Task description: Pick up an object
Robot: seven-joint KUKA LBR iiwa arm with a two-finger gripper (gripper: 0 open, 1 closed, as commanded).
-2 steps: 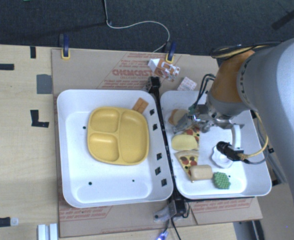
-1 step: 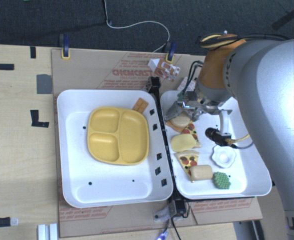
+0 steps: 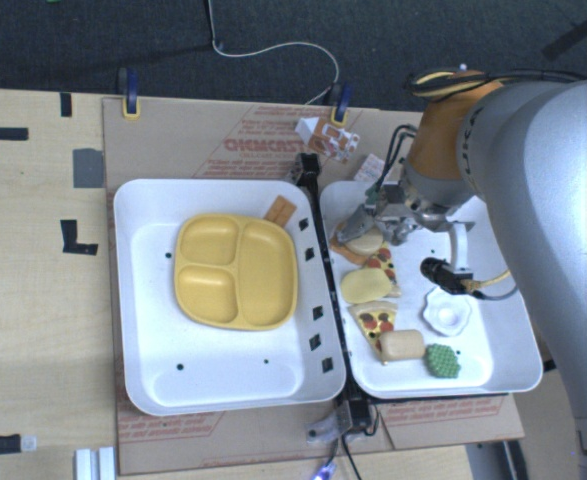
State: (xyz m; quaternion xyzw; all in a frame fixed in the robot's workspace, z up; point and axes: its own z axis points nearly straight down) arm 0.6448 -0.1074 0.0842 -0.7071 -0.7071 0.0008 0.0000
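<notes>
Nothing is lifted yet: the likely target, a tan toy food piece [image 3: 356, 236], lies on the floor of the right bin [image 3: 503, 358], up and to the left of the toy fried egg [image 3: 445, 314]. The gripper [image 3: 385, 213] is down over it, just beside or touching its upper edge, and I cannot tell whether the gripper is apart or closed, nor whether it has any hold. By my reading the reach is made, and the grasp and the lift are left to do.

The right bin holds 7 toy foods. Left of the egg and slightly above sits a small red-topped piece [image 3: 380, 261], touching a pale yellow rounded piece [image 3: 365, 286] directly left of the egg. Below and left of the egg lies a toy pizza slice [image 3: 375, 321], with a beige roll [image 3: 403, 345] against its lower end. A green knobbly piece [image 3: 442, 360] sits just below the egg.

Far left of the egg, the left bin [image 3: 143, 268] holds a yellow divided plate [image 3: 238, 271] with 3 bare compartments, and a small orange-brown block [image 3: 280, 210] by the plate's upper right edge.
</notes>
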